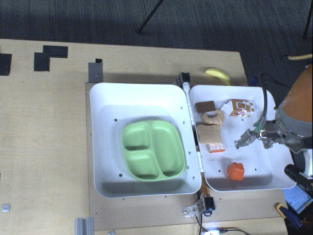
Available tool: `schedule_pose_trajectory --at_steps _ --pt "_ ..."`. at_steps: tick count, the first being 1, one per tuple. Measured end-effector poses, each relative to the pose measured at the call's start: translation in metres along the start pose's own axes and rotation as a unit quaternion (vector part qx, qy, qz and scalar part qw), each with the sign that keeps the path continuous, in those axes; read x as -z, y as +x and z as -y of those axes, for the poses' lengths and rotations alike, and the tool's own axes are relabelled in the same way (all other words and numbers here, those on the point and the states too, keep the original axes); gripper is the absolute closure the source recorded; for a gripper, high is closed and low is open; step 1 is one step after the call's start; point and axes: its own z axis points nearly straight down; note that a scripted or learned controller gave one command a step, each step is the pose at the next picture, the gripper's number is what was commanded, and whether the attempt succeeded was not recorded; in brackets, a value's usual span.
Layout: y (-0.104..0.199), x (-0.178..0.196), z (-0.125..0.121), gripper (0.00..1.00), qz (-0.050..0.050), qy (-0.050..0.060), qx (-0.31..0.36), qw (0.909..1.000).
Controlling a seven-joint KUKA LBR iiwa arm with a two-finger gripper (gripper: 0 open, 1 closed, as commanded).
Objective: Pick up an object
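Over the right bin: we see the gripper (243, 141) hanging above the bare white floor of the right bin (266, 177), the grey arm (293, 131) reaching in from the right with its orange band just behind the wrist.
Claw: its two fingers look spread a little, with only bin floor showing between them; we see nothing pinched.
Candidates: the task names no one object, so we count what lies in the right bin: an orange-red lump (235, 171) near the front wall, a tan spongy block (211, 133) against the left wall, a dark brown block (205, 106) behind it, and a white and orange packet (241, 107) toward the back.
Left bin: the left bin (105, 131) holds a green divided tray (152, 149), lying flat, well apart from the claw.
Outside the bins: a yellow banana-like thing (217, 74) rests on the bench beyond the right bin's back wall.
Step in hand: we judge this to be the approach, before any grasp, since the claw touches none of the objects.
Nearest targets: the tan spongy block sits to the claw's left and the orange-red lump toward the front, both near it.
Next move: we think the arm must shift over one of them, line the fingers up on either side, descend, and only then close.
Risk: a low, soft block may slip from under the fingertips.
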Motion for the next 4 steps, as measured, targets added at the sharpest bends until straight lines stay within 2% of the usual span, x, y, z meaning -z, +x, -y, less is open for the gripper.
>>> schedule_pose_trajectory --at_steps 1,2,3,4 --pt "0.017 -0.103 0.003 0.00 0.001 -0.003 -0.001 1.0000" --pt "0.017 -0.092 0.001 1.00 0.001 -0.006 -0.001 1.0000" --pt "0.077 -0.005 -0.062 1.00 0.000 -0.002 0.000 1.0000" --pt "0.077 -0.005 -0.061 0.00 0.000 -0.001 0.000 1.0000"
